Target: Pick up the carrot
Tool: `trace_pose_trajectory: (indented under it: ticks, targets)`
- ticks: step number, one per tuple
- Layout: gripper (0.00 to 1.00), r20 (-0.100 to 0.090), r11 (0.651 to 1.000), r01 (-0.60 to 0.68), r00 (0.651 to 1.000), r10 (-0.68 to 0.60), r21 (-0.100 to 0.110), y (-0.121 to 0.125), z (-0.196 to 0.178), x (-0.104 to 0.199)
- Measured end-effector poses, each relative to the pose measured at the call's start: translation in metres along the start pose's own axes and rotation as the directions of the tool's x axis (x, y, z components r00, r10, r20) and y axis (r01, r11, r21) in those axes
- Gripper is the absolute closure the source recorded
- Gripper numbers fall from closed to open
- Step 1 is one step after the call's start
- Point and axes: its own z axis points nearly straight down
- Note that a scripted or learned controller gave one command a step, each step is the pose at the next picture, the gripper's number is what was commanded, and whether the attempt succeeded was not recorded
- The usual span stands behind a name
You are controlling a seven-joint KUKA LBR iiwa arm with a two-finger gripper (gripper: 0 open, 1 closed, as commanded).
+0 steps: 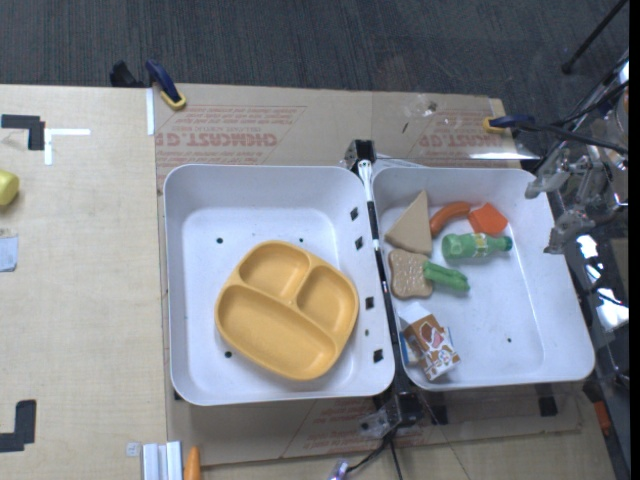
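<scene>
The orange carrot (450,214) lies slanted in the right bin's far part.

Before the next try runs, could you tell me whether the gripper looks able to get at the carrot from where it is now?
Probably yes. The carrot lies uncovered near the right bin's far wall, open from above. It is crowded, though: a wedge touches one end, an orange block the other, and a green bottle lies just beside it.

— What sits around the yellow divided plate (288,310)?

— It lies in the left bin (190,268). In the right bin (545,328), right of the plate: a tan wedge (411,226), a bread slice (408,274), a green bottle (476,245), a green piece (446,277) and a small printed carton (432,347).

— And far left?

— A yellow object (7,188) on the bench (80,318).
</scene>
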Motion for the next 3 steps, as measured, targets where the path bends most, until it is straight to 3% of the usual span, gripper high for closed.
trace_pose_trajectory:
  ticks: [1,2,3]
  targets:
    - [0.00,0.003,1.000,0.020,1.000,-0.020,0.000,0.065,-0.056,0.036]
    - [0.00,0.005,0.983,0.186,0.983,-0.186,0.000,0.131,-0.072,0.035]
    - [0.00,-0.001,0.996,0.094,0.996,-0.094,-0.001,0.191,-0.044,0.020]
